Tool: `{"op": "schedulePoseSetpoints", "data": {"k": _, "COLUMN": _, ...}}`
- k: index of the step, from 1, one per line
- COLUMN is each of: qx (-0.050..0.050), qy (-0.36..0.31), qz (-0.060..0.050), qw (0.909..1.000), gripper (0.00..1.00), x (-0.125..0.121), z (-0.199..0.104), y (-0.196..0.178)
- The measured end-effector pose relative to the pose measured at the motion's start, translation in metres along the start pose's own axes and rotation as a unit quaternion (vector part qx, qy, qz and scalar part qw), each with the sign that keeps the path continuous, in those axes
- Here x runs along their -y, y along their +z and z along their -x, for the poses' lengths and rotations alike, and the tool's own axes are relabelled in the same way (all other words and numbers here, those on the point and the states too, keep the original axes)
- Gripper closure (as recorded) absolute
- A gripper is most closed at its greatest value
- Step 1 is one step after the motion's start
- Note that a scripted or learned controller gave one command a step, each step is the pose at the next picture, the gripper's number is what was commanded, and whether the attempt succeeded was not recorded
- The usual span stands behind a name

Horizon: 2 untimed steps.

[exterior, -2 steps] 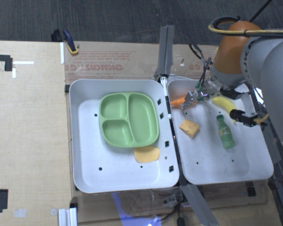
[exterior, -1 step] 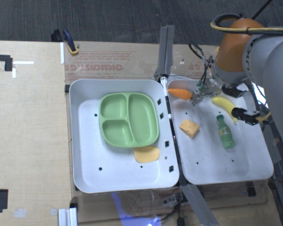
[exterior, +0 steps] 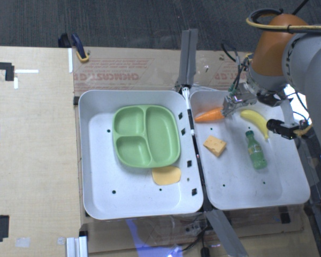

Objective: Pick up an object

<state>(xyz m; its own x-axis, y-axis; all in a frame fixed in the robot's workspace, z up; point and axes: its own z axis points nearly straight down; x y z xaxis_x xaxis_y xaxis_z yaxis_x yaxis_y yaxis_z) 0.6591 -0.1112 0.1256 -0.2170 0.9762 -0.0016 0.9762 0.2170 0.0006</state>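
No legible text anywhere.

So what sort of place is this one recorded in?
Probably a robot lab's pick-and-place bench: two shallow white bins, toy food like a yellow plastic banana and an orange carrot, and a grey arm's gripper over them.

A pale wooden bench carries two shallow white bins side by side. The left bin and the right bin touch along a shared edge near the middle.
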Motion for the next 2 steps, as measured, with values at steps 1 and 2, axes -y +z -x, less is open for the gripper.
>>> {"op": "schedulePoseSetpoints", "data": {"k": 1, "qx": 0.001, "qy": -0.077, "qz": 0.0, "qw": 0.9971, "gripper": 1.0, "x": 0.017, "z": 0.074, "y": 0.034}}
{"op": "schedulePoseSetpoints", "data": {"k": 2, "qx": 0.0, "qy": -0.128, "qz": 0.0, "qw": 0.9918, "gripper": 1.0, "x": 0.003, "z": -0.023, "y": -0.066}}
